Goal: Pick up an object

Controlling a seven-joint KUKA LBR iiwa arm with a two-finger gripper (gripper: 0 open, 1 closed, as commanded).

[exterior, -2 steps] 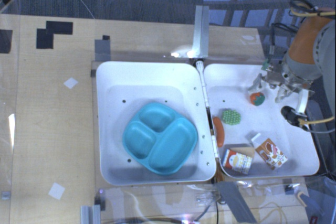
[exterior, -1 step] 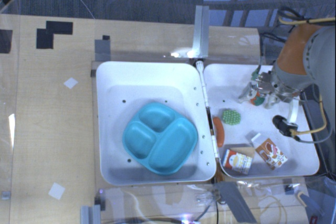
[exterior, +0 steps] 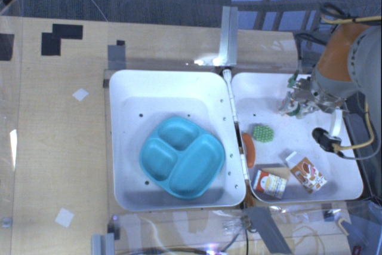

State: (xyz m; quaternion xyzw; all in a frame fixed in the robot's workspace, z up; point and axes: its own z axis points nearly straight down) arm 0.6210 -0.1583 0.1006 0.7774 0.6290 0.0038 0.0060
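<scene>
My gripper point(exterior: 294, 106) hangs low over the back part of the right bin point(exterior: 262, 89), under the grey arm with its orange band point(exterior: 335, 57). A green bumpy ball point(exterior: 262, 132) lies in front of it and to the left, apart from it. An orange oblong piece point(exterior: 249, 150) rests against the bin's left wall. Near the front wall lie a small red and yellow carton point(exterior: 270, 183) and a brown and white carton point(exterior: 307, 174).
The left bin point(exterior: 128, 128) holds a blue divided plate point(exterior: 182, 156). A raised divider point(exterior: 234, 122) separates the two bins. A metal post point(exterior: 229, 33) stands behind them. Black cable point(exterior: 325, 139) loops off the wrist above the right bin's right side.
</scene>
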